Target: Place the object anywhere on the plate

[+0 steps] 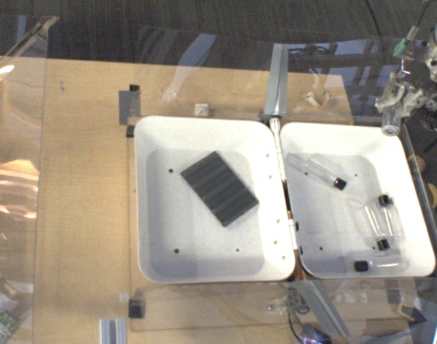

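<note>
A dark grey ribbed plate (219, 188) lies flat and turned at an angle in the left bin (154, 264). The right bin (333, 264) holds three clear plastic tubes with black caps: one (315, 169) near its upper left, one (382, 222) at its right side, and one (380, 265) lying along the front wall. My gripper (396, 110) hangs at the back right corner of the right bin, over its rim and apart from every tube. Nothing shows between its tips.
A grey metal post (277, 81) stands behind the seam between the bins. On the wooden bench sit a small black bracket (130, 106) at the left bin's back left corner and a pale cube (201, 109) behind that bin.
</note>
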### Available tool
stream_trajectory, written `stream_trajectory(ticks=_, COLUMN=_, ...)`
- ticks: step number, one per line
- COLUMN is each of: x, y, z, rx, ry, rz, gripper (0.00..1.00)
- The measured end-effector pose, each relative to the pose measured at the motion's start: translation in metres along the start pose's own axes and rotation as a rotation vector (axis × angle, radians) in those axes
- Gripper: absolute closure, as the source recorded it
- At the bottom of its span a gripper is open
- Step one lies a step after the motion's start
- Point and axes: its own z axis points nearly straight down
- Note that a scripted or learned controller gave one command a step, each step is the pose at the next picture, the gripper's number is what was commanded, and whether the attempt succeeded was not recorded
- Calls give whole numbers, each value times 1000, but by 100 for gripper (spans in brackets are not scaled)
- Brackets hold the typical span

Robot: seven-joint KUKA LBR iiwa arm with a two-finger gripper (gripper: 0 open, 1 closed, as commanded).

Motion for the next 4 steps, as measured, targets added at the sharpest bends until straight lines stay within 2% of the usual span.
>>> stream_trajectory(ticks=1, x=2, y=-1, z=-3, rx=0, ry=0, rz=-34, gripper=100)
stream_trajectory(ticks=2, x=18, y=-6, z=-17, rx=-1, ry=0, rz=-93, gripper=100)
stream_trajectory(ticks=3, x=-4, y=1, z=-47, rx=-1, ry=-1, rz=-157, gripper=100)
stream_trajectory(ticks=4, x=-5, y=1, z=-59, rx=1, ry=0, rz=-132, gripper=100)
